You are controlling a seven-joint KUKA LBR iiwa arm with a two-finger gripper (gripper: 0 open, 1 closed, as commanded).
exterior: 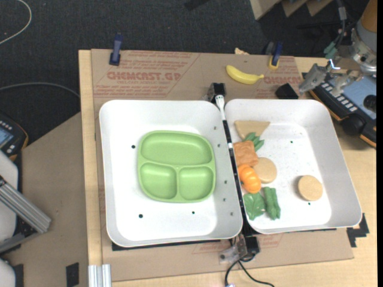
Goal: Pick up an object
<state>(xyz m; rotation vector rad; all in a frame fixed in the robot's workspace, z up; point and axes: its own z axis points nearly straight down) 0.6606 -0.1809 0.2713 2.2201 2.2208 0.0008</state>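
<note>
The gripper [312, 76] hangs outside the right bin [335, 160], closure unclear; food toys crowd the bin's left wall.

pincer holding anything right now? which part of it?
Nothing held. The pincer sits up at the top right, beyond the right bin. The food pieces, including the round cookie, lie loose in that bin.

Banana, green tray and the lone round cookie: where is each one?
Banana [244, 75], camera view, middle of its curve.
Green tray [176, 147], camera view, floor of its top compartment.
Cookie [310, 188], camera view, centre of its face.
</note>
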